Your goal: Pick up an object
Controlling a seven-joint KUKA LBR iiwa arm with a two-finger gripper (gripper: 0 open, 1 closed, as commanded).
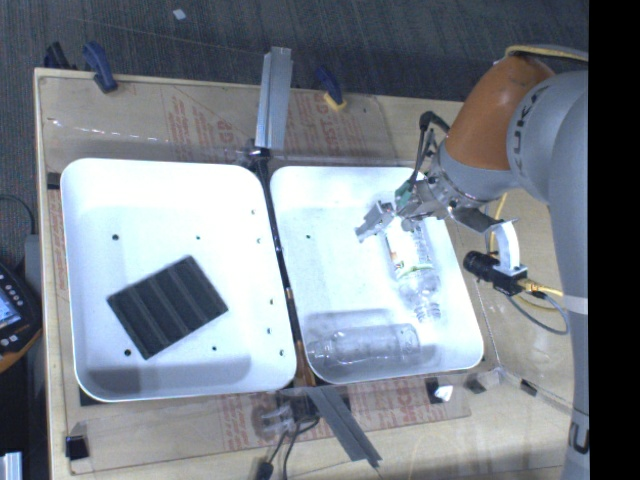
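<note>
So far nothing looks lifted: the gripper (378,218) hangs over the small bottle (418,268) in the right bin (300,268), while the state of its jaws cannot be told.

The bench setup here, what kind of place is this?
Probably a robotics lab's picking test cell: a grey arm over two white bins on a plywood bench, with clamps on its edge.

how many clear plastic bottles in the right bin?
2. A large bottle lies on its side along the near edge of the right bin. A small bottle lies lengthwise just below the gripper.
</note>
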